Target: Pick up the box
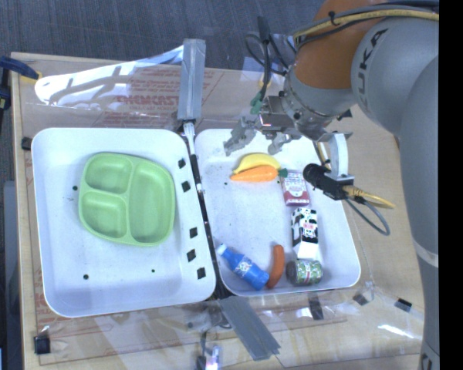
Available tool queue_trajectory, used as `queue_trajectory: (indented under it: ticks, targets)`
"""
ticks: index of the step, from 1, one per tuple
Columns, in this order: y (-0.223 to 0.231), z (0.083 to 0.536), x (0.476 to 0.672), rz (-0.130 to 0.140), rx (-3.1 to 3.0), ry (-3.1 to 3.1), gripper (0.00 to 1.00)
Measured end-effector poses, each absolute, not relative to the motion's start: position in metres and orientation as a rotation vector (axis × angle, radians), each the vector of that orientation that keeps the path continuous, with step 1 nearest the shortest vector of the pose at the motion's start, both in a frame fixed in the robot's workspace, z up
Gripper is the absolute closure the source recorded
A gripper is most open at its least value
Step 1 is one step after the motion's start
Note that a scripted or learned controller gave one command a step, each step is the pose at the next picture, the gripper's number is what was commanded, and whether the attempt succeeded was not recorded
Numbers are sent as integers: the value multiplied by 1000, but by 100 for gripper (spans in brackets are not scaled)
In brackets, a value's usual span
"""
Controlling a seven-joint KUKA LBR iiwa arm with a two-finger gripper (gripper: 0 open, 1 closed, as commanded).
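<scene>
Hiding its fingertips, claw (pixel 260 139) above box (pixel 294 189)

Fixed overhead camera, slanted down over both bins (pixel 54 284)

Left bin (pixel 54 284): green sectioned plate (pixel 128 198), sitting left of centre. Right bin (pixel 341 272): banana (pixel 256 161) with carrot (pixel 255 174) touching just below it, near the top. Bottom edge: blue bottle (pixel 243 267) lying tilted, sausage (pixel 276 265) just beside it on the right, green can (pixel 306 271) on its side next to that. Grey tape strip (pixel 190 79) on bench (pixel 85 91) above the gap between the bins.
</scene>
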State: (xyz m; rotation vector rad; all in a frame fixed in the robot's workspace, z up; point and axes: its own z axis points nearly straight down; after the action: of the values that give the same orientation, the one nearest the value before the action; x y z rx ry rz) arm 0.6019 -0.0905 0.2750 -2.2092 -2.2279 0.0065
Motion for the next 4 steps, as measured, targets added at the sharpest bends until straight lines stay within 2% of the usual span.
queue_trajectory:
  ticks: [1,2,4]
  targets:
    - [-145,220,545,4,-2065,-2364,0]
    - [-211,195,593,4,-1949,-2462,0]
    - [-211,206,596,4,-2012,-2412,0]
